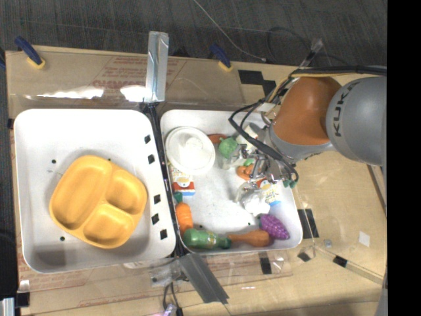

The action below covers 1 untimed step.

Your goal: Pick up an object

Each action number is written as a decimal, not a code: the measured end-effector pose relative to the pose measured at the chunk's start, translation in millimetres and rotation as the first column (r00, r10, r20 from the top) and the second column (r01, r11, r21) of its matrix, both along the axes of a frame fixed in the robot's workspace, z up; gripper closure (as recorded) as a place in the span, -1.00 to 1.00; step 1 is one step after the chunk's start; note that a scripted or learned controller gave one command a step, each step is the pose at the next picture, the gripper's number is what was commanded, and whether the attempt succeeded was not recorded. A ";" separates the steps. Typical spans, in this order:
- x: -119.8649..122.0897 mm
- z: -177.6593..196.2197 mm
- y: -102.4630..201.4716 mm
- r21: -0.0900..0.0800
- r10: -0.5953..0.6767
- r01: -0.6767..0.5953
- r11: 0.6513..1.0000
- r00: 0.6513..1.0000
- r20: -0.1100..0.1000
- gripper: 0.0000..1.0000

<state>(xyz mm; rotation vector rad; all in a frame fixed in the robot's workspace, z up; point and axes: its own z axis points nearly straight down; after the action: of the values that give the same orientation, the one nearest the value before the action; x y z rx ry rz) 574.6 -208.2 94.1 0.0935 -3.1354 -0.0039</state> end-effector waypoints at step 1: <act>3.9 14.7 0.8 -0.003 0.005 -0.005 1.000 1.000 0.010 1.00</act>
<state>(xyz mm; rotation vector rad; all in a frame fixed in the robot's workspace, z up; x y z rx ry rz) 578.5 -207.4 108.9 0.1009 -3.1451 0.0007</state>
